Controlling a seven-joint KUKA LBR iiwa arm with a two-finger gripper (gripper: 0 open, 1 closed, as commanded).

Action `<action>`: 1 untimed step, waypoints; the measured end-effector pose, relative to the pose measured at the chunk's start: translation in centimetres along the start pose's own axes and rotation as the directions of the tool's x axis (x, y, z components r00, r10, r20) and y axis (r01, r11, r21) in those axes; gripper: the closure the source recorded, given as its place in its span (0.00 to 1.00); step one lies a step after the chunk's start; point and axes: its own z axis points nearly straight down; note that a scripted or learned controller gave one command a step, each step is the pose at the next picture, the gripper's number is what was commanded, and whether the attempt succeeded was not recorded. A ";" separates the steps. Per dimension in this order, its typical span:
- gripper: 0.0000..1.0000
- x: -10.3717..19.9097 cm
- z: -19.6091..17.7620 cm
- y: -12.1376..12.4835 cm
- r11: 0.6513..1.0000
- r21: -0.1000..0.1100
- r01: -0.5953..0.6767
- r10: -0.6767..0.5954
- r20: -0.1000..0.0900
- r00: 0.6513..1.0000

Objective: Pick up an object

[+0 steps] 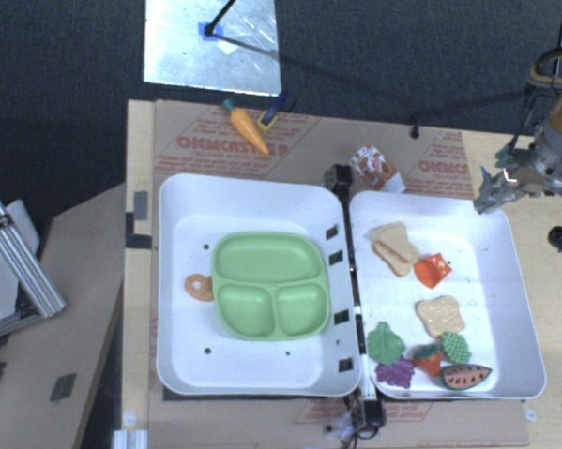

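Two shallow white bins sit side by side on a cardboard-covered bench. The left bin [178, 213] holds a green divided tray [268, 284] with three compartments, set near its centre, and a small pretzel-shaped toy [200, 287] touching the tray's left edge.

The right bin [517, 288] carries the candidate objects for picking. Near its upper left lies a tan bread slice [394, 246], with a small orange-red piece [433, 269] just beside it toward the bin's centre. A second pale toast slice [441, 315] lies lower and to the right of centre. Along the near edge cluster a green leafy piece [385, 343], purple grapes [396, 372], a red strawberry-like piece [428, 359], a green textured piece [456, 346] and a watermelon slice [465, 376], most of them touching or nearly touching.

Outside the bins, a toy carrot [247, 130] lies on the cardboard near the bench's far edge, and a small red-and-white packet [373, 166] rests just beyond the far corners where the bins meet.

The gripper [492, 191] hangs over the far right corner of the right bin, above its rim and well apart from every object. No object is between its fingers; whether they stand wide or narrow cannot be told from this view.
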 end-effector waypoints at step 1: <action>1.00 5.4 -0.9 -2.1 1.000 0.002 0.003 -0.003 -0.003 1.000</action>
